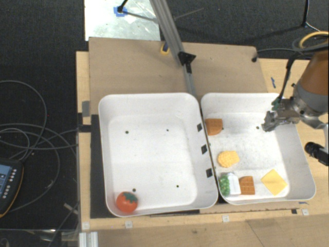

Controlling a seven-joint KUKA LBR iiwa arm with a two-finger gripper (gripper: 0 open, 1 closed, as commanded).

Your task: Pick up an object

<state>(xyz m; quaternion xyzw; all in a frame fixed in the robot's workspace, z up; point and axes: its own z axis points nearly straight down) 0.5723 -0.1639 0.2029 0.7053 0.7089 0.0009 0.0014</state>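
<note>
Nearest us, a tomato (126, 201) sits in the left bin (149, 104), food pieces including a yellow slice (274, 181) lie in the right bin (247, 103); gripper (269, 122) hangs above, nothing visibly held, grip state untellable, so we judge picking not yet done.

A tan wooden surface (133, 66) stands on dark carpeted floor (36, 35). Black cables (25, 133) loop across the floor at left, near a handheld pendant (7, 181). A bright reflective patch (121, 12) lies beyond the surface's far edge.
</note>
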